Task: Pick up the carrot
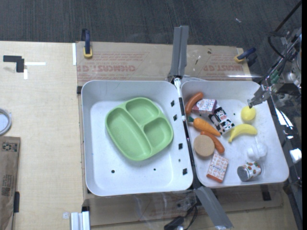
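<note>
**A:** Where is the arm in the camera view?

**B:** At the right edge, over the far right corner of the right bin (280, 174). Its wrist is a tangle of cables and metal parts up there, and the gripper (253, 101) slants down and leftward from it, its tip low over the bin.

**A:** What's at its tip?

**B:** The lemon (247, 113). The tip sits just above it, at its upper edge. I cannot tell whether they touch.

**A:** And is the hand open or closed? Holding anything?

**B:** I cannot tell; the tip is too small and blurred. Nothing can be seen held in it.

**A:** Where's the carrot?

**B:** The carrot (205, 126) lies in the right bin's left half, near the divider, orange, slanting down to the right. It is well apart from the gripper. A small black-and-white carton (223, 120) lies just beside it on the right, a pink box (205, 105) above it, and a reddish sausage (193, 102) curves along the upper left.

**A:** Anything below it?

**B:** A round tan disc (204, 145) just under it, with a second orange-red piece (218, 144) at the disc's right. Further down lies an orange packet (218, 168).

**A:** The rest of that bin?

**B:** A banana (241, 131) below the lemon, something white (256, 150) under that, and a tipped cup (249, 171) near the front right.

**A:** The left bin?

**B:** The left bin (96, 176) holds a green divided plate (139, 128), lying flat.
</note>
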Robot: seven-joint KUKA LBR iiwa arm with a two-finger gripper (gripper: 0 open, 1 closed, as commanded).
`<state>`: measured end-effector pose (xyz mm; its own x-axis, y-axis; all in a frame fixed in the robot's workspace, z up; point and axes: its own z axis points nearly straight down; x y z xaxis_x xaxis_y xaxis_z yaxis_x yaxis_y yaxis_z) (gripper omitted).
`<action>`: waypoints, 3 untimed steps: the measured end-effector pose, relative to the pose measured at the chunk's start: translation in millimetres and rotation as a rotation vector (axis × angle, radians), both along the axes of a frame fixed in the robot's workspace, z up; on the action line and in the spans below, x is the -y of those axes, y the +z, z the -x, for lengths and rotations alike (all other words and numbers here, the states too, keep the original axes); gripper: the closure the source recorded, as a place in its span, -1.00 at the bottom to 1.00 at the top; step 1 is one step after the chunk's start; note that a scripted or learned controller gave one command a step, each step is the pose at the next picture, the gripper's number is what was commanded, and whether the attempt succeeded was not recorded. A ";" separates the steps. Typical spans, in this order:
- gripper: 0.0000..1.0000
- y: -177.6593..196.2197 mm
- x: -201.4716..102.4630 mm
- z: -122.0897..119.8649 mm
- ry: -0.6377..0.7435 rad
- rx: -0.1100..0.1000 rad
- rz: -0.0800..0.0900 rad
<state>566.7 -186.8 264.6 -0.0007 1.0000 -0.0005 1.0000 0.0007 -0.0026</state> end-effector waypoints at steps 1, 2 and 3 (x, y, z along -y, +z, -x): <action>-1.00 -134.4 -50.3 -12.6 -0.052 -0.001 -0.001; -1.00 -169.5 -92.0 20.8 0.059 0.007 0.001; 1.00 -160.1 -89.7 20.1 0.054 0.009 0.004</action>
